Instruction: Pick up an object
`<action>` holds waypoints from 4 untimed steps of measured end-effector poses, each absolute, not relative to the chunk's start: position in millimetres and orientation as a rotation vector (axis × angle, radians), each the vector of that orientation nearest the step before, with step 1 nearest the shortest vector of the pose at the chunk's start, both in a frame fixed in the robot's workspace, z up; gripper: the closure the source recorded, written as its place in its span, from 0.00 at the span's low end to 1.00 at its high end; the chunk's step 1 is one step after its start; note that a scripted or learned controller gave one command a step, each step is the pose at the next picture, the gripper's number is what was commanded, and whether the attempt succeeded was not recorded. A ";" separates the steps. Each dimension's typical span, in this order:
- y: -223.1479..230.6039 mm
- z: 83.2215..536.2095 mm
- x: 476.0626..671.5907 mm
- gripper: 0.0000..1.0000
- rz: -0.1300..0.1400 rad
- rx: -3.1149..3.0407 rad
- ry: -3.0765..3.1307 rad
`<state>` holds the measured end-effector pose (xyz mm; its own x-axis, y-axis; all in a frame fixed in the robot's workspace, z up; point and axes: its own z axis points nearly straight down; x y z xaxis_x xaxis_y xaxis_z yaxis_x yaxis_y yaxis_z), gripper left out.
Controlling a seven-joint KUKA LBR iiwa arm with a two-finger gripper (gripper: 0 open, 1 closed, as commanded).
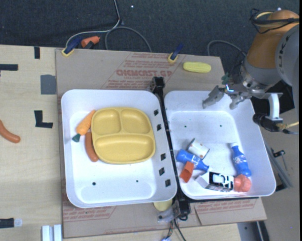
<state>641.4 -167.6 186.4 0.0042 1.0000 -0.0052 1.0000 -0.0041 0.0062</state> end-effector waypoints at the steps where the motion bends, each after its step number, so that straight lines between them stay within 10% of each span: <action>1: -209.5 170.3 540.7 0.00 -0.010 2.234 2.216; 2: -221.0 82.7 518.6 0.00 0.001 2.220 2.217; 3: -218.8 87.5 486.2 0.00 0.005 2.213 2.215; 4: -220.7 98.0 487.1 1.00 0.003 2.211 2.210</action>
